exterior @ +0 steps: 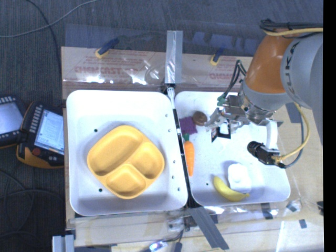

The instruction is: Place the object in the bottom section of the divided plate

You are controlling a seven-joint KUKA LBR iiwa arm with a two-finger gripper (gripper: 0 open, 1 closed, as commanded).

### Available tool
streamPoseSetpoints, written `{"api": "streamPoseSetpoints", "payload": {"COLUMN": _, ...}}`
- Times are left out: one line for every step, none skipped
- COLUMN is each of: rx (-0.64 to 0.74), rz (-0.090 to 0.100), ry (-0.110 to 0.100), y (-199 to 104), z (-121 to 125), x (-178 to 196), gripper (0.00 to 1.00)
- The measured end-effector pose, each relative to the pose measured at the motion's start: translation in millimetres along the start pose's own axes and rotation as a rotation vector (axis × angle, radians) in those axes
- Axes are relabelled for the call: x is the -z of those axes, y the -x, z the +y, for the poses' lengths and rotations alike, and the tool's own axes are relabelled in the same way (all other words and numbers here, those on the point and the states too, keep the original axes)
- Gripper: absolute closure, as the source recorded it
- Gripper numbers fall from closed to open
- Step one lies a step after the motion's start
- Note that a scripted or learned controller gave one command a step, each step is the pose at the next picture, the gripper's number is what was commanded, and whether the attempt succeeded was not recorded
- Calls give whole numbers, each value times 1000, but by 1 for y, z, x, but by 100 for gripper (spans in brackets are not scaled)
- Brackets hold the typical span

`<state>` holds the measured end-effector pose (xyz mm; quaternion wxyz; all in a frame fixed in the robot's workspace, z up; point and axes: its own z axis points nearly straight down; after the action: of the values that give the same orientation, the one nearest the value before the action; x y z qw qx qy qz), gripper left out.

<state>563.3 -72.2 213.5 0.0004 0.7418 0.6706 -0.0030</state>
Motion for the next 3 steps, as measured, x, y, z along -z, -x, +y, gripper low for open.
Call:
{"api": "streamPoseSetpoints", "payload": {"rx": -127, "rz": 4, "ry": -3, "y": -45, "z": -70, "x": 13, "gripper": 100}}
{"api": "streamPoseSetpoints", "payload": {"rx": -421, "rz": 4, "ry": -3, "y": -88, "z": -89, "x": 6, "gripper": 100}}
{"api": "streamPoseSetpoints", "payload": {"rx": 179, "rz": 3, "ry": 0, "y": -109, "z": -91, "x": 21, "gripper": 100}}
